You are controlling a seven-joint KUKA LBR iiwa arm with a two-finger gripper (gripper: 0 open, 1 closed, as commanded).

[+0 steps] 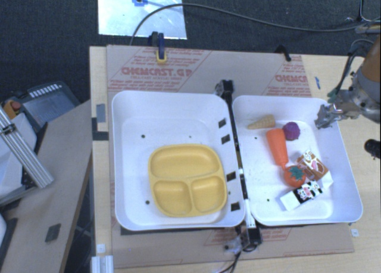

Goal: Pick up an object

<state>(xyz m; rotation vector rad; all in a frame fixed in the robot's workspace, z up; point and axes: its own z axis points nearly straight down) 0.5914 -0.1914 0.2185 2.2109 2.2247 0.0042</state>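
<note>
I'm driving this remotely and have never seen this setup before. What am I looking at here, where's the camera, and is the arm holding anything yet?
This is one camera fixed above a bench, looking down at a slant. Two shallow white bins sit side by side. The left bin holds a yellow divided plate. The right bin holds small toys: an orange carrot, a purple ball, a tan cone, a red-orange piece, a brown-and-white block and a black-and-white block. The robot arm comes in from the right; its gripper sits at the right bin's upper right rim, apart from the toys. Nothing is visible between its fingers.
</note>
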